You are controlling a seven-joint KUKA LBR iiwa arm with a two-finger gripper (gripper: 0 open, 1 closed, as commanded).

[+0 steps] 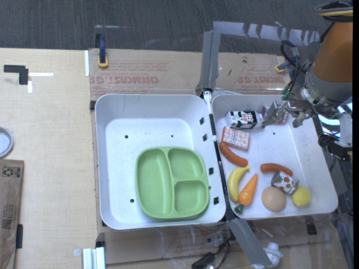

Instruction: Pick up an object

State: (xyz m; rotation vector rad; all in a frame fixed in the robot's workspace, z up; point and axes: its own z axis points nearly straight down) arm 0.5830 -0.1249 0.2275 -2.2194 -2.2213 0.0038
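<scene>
My gripper (274, 114) hangs low over the far part of the right bin (314, 150), just right of a black-and-white carton (242, 118). Nothing can be made out in its grasp. In front of it lie a pink wafer pack (235, 138), a red sausage (233, 153), a banana (236, 181) and a carrot (247, 189). Further right are a second sausage (276, 168), a small printed can (284, 182), a tan ball (274, 199) and a lemon (301, 195).
The left bin (112, 150) holds a green divided plate (171, 181). A grey divider post (208, 60) rises between the bins at the back. The arm's orange band (335, 49) stands above the right bin's far right corner.
</scene>
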